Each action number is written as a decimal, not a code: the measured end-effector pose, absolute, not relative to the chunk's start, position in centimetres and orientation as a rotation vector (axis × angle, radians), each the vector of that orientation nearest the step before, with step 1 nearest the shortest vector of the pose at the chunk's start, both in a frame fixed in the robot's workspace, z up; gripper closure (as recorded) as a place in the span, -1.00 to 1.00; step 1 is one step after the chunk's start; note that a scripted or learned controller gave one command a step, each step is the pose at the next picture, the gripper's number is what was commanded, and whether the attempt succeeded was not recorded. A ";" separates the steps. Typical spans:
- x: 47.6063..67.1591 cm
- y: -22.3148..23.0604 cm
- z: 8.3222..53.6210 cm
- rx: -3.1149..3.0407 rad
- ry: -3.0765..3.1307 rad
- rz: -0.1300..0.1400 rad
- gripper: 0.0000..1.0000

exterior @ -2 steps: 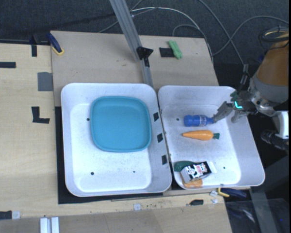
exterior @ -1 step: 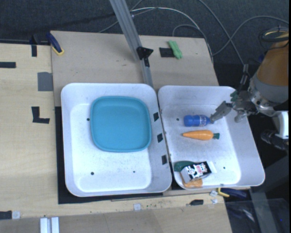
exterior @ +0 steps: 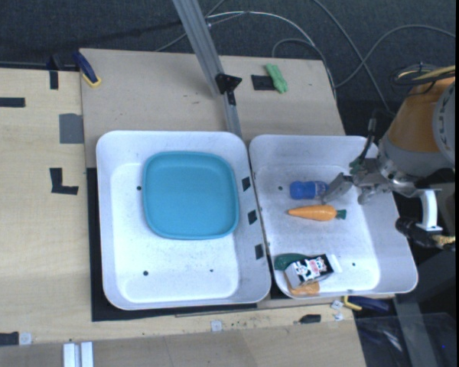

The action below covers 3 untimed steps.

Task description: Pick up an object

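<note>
Fingers of the gripper point(exterior: 349, 189) stand spread apart with nothing between them, low over the right bin point(exterior: 382, 270), just right of a small blue bottle point(exterior: 307, 189) and just above the green end of an orange toy carrot point(exterior: 317, 213). Behind them the grey arm point(exterior: 424, 140) reaches in from the right. The carrot lies flat near the bin's middle, long axis running left to right, tip pointing left. The bottle lies just above it, also crosswise. A small black-and-white packet point(exterior: 312, 267) rests at the bin's front edge. The left bin point(exterior: 122, 228) holds a square teal plate point(exterior: 190, 195).
</note>
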State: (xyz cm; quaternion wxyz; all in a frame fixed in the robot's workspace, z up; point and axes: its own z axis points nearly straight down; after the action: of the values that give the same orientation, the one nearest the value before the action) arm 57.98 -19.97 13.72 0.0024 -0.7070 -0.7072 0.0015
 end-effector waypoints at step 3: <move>58.1 -20.2 16.3 -2.224 -2.225 -0.004 1.00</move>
State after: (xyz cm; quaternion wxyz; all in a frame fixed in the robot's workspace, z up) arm 58.12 -20.19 16.32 -0.0022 -0.7069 -0.7073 -0.0012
